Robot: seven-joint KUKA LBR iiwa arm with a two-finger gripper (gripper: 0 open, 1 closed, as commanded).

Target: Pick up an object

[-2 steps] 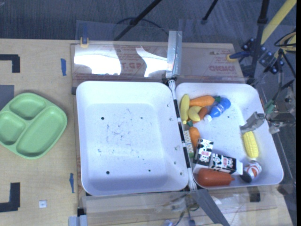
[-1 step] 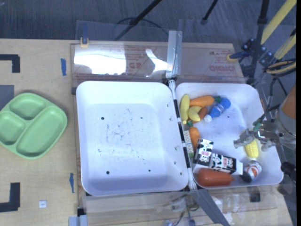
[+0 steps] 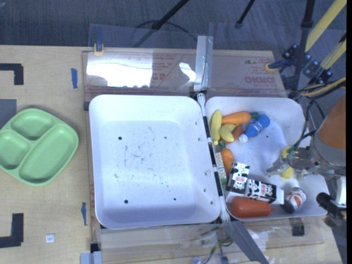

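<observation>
Right, you've got the gripper (image 3: 285, 163) low over the right bin (image 3: 291, 111), on its far-right side, w/ the grey arm and orange band coming in from the edge behind it. The view's poor here: metal fingers blur into the cables, so you cannot tell whether they're apart or together. A small yellow object (image 3: 286, 172) sits right at the tips, possibly touching, but you can't see it clamped between them.

Taking the right bin as your ref: along its left wall, top end, a banana (image 3: 216, 126) lies upright-ish, w/ a carrot (image 3: 237, 117) just beside it and a blue bottle (image 3: 253, 127) touching the carrot's right end. Lower down the same wall there's a black-and-white carton (image 3: 238, 176), and a second cow-print box (image 3: 259, 190) angled toward the bin's bottom edge. Below those, an orange-red sausage-shaped item (image 3: 250, 207) rests along the bottom rim. A small red-and-white can (image 3: 296, 198) is in the bottom-right corner, near the gripper but apart from it.

Left of the right bin, the left bin (image 3: 110, 114) touches it; further left, well apart, a green divided plate (image 3: 37, 146) lies on the bench.
</observation>
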